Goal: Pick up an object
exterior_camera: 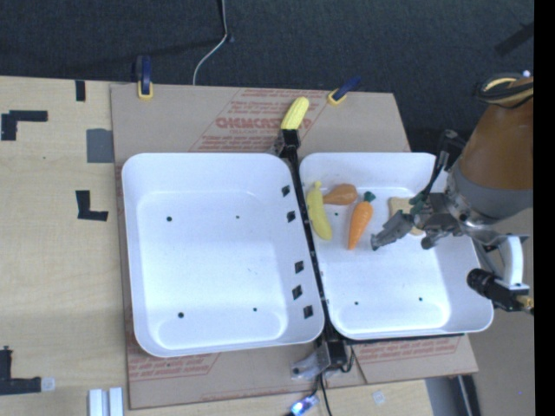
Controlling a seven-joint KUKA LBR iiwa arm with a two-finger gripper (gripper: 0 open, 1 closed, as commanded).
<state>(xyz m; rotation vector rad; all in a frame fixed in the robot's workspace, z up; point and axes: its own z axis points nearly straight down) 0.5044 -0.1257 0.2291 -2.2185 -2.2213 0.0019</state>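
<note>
So the end effector [401,229] hangs low over the right bin [390,319], fingers apparently spread and nothing between them. The carrot [359,220] lies just beside it toward the divider, long axis running roughly top to bottom of the view, green tip at the far end. Past the carrot sit an orange piece [342,195] and a banana [319,213] against the divider. Something tan [399,204] peeks out right behind the fingers, mostly hidden, so hard to say what it is.

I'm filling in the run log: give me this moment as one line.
phase: reaching | hand: over right bin, nothing between fingers | nearest: carrot | also: banana, orange piece
</note>
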